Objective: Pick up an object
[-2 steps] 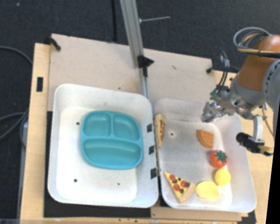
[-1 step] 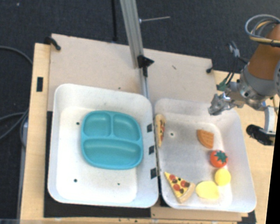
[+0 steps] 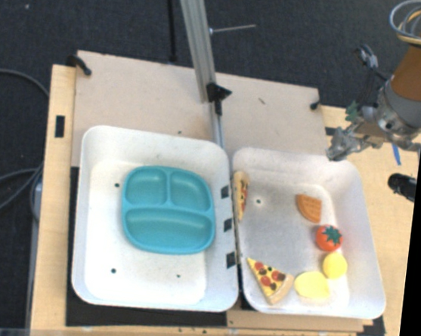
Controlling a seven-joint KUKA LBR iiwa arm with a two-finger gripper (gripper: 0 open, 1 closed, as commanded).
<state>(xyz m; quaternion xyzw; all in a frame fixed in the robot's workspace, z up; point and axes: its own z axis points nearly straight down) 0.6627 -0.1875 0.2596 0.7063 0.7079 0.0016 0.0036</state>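
Observation:
The right bin (image 3: 270,175) holds several toy foods: a brown bread piece (image 3: 309,207), a red tomato (image 3: 328,238), two yellow pieces (image 3: 335,265) (image 3: 312,285), a pizza slice (image 3: 270,279) and a long pizza-like piece (image 3: 238,193) leaning on the left wall. My gripper (image 3: 338,149) hangs over the bin's far right corner, above and apart from all the foods. Nothing shows between its fingers.
The left bin (image 3: 106,151) holds a teal divided plate (image 3: 167,210). A slanted metal post (image 3: 200,37) rises behind the gap between the bins. The arm's orange band (image 3: 412,74) is at the upper right.

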